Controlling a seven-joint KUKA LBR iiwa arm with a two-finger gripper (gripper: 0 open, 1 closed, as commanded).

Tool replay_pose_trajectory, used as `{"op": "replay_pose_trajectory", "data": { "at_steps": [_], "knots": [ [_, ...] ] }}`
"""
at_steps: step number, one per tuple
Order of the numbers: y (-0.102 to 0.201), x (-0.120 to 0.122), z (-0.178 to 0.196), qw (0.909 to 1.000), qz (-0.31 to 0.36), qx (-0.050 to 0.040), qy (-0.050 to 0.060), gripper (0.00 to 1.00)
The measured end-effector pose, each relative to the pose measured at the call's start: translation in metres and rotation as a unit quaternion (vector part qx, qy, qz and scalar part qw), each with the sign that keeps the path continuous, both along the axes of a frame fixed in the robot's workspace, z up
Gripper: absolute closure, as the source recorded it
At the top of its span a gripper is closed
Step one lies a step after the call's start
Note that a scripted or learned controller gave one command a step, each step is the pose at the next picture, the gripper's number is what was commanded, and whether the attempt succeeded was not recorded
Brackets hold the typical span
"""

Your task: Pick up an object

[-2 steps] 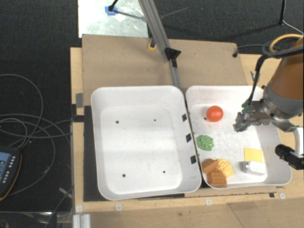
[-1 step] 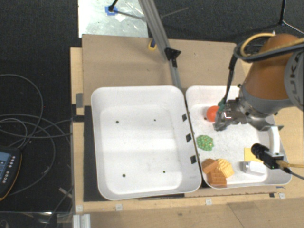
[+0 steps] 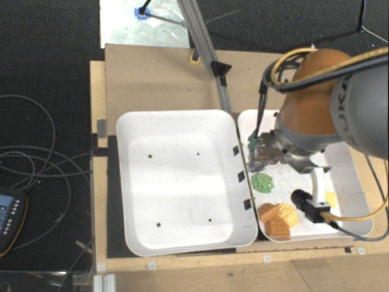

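The arm reaches in from the right over the right bin (image 3: 358,224). Its gripper (image 3: 262,157) hangs low near the bin's left wall, and the wrist hides how its fingers stand. Just below the gripper lies a small green bumpy object (image 3: 262,183) on the bin floor. Nearer the front edge sits an orange and yellow block-like object (image 3: 279,218). A small yellow piece (image 3: 330,199) shows at the right, partly behind a black part of the arm.
The left bin (image 3: 176,181) lies beside the right one, with black clips (image 3: 241,176) along their shared wall. A grey pole (image 3: 203,41) slants in from the top. Yellow and black cables (image 3: 352,215) trail off the arm over the right bin.
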State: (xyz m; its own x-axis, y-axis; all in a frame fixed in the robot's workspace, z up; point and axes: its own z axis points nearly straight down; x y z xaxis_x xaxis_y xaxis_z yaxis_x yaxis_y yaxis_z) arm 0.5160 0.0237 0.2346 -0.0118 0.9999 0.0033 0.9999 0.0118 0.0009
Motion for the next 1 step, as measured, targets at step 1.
{"op": "replay_pose_trajectory", "data": {
  "at_steps": [1],
  "knots": [
    [0.0436, -0.003, -0.0036, 1.0, -0.001, -0.0005, 0.0, 1.0]
  ]
}}
